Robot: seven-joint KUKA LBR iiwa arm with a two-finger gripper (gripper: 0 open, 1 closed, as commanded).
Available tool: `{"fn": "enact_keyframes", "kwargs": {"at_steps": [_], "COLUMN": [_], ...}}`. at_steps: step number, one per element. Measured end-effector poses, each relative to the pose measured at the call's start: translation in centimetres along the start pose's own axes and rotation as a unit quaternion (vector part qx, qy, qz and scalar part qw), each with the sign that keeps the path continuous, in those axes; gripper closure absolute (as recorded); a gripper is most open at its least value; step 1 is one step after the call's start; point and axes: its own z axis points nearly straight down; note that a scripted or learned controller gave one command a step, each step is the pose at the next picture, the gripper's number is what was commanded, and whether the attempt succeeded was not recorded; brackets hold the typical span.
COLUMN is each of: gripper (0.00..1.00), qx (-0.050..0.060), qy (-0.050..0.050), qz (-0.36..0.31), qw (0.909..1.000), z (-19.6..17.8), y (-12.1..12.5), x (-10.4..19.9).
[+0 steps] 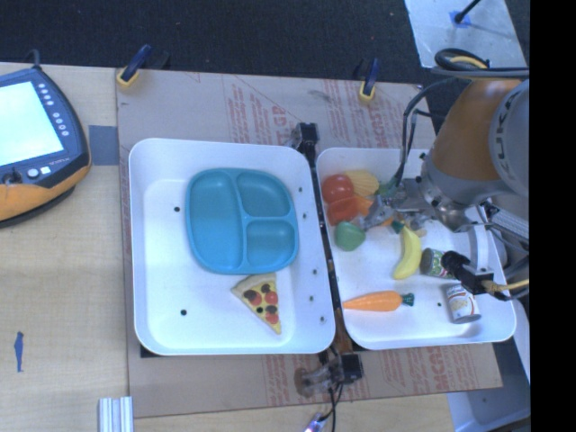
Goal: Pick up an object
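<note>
The grey arm with the orange band [477, 142] is cut off at the right of the frame and covers the upper right part of the right-hand white bin [423, 336]. The metal two-finger gripper [389, 207] is too blurred to judge its finger state. The orange-edged tablet-style handheld controller [36, 147] is cropped by the left edge.

My table [63, 286] is pale wood, bearing a cardboard sheet [225, 106] with two white bins [144, 241] on it, and a teach pendant [36, 142] at the far-left edge.
</note>
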Motion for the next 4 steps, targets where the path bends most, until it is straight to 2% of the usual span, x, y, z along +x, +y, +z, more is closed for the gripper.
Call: {"fn": "enact_keyframes", "kwargs": {"at_steps": [1,2,3,4], "gripper": [1.00,0.00,1.00,0.00], "qx": [0.001,0.001,0.001,0.001], "qy": [-0.001,-0.001,-0.001,-0.002], "qz": [0.000,-0.001,-0.001,-0.002], "qw": [1.0000,1.0000,1.0000,1.0000], "z": [-1.0,-1.0,-2.0,-2.0], "y": [0.0,0.0,0.0,0.0], "x": [-0.1,-0.1,-0.2,-0.2]}}
